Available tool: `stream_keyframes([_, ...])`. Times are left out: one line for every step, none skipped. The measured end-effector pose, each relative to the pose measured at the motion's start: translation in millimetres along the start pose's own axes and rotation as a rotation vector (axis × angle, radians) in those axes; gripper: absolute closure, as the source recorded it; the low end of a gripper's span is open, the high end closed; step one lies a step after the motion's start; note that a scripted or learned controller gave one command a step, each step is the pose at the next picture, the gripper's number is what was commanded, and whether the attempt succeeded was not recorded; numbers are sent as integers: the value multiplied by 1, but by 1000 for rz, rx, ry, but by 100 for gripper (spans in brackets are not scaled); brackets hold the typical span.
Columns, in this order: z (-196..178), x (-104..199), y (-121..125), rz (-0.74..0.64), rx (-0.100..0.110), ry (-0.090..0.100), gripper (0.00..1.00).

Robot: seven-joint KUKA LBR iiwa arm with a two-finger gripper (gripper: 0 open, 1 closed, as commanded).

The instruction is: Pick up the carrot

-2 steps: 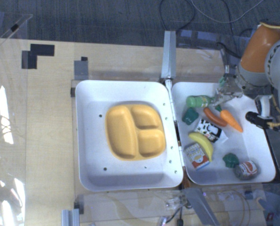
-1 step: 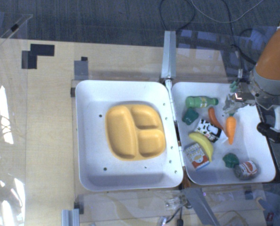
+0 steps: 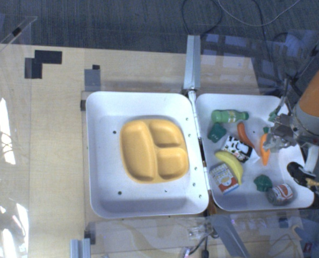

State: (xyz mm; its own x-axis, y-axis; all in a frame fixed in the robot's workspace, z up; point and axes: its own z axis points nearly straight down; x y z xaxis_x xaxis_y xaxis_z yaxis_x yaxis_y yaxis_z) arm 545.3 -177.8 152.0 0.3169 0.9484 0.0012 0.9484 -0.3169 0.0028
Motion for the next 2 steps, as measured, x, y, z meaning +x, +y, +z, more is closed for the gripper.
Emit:
stream_keyframes([-29, 3, -52, 417, 1, 0, 100])
stream_keyframes([-39, 29, -71, 271, 1, 0, 100])
